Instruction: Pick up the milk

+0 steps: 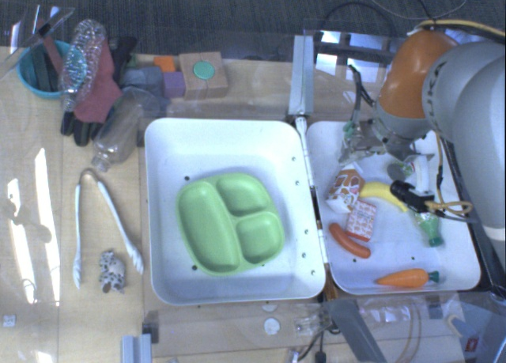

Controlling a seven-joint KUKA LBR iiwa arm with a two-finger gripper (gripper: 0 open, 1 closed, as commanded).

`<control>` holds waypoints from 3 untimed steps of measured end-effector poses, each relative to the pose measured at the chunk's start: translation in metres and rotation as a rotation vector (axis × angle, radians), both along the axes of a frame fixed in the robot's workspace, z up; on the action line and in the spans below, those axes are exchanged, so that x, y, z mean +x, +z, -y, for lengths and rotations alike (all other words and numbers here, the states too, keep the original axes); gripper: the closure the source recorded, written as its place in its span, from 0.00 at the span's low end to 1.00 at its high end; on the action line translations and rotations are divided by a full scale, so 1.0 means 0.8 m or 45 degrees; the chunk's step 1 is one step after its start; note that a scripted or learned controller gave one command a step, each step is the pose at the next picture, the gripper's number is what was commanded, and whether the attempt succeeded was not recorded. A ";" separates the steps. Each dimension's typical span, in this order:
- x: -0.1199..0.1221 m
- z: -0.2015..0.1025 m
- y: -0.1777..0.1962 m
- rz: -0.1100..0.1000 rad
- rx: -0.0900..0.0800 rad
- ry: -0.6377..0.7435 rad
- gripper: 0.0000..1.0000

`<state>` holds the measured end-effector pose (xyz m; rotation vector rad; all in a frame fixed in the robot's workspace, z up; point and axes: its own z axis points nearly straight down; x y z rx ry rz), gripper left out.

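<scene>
- Nearest, a carrot (pixel 405 278) lies along the front of the right bin (pixel 466 270).
- Just beyond, a sausage (pixel 349 240) and a red-patterned packet (pixel 362 219) lie side by side.
- Left bin (pixel 166 195) holds a green divided plate (pixel 230 221).
- Mid-bin, the milk (pixel 345 187) leans by the dividing wall, touching a banana (pixel 385 194).
- Farther back, the gripper (pixel 361 145) hovers just beyond the milk, fingers spread, pinching nothing.

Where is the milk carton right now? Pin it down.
The milk carton lies in the right bin, near its left wall, just below the gripper, with the banana to its right.
</scene>
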<state>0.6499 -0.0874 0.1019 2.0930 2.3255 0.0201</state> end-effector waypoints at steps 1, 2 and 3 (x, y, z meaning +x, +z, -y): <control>0.000 0.000 0.000 0.000 0.000 0.000 0.00; -0.031 -0.003 -0.017 -0.009 -0.008 0.443 0.00; -0.026 -0.005 0.001 0.004 -0.008 0.444 1.00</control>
